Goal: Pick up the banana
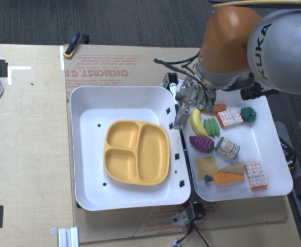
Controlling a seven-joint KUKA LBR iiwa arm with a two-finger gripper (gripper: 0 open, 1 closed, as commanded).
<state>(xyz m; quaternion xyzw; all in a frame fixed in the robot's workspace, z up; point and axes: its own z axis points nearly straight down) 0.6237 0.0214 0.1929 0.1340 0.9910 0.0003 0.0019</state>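
The yellow banana (pixel 196 123) lies in the right bin (pixel 274 153), near its upper left corner, close to the wall shared with the left bin. It rests between the bin wall and a green pea pod (pixel 211 126), just above purple grapes (pixel 202 143). My gripper (pixel 193 110) hangs over the banana's upper end. It looks open, with one slim finger (pixel 180 118) down to the left of the banana, by the bin wall. The banana lies flat and is not between the fingers. The wrist hides the bin's top left corner.
The right bin also holds a red-and-white carton (pixel 229 117), a green toy (pixel 248 113), a small can (pixel 227 148), a cheese slab (pixel 206 166), a carrot (pixel 225 178) and a small box (pixel 255 175). A yellow divided plate (pixel 137 152) sits in the left bin (pixel 83 138).
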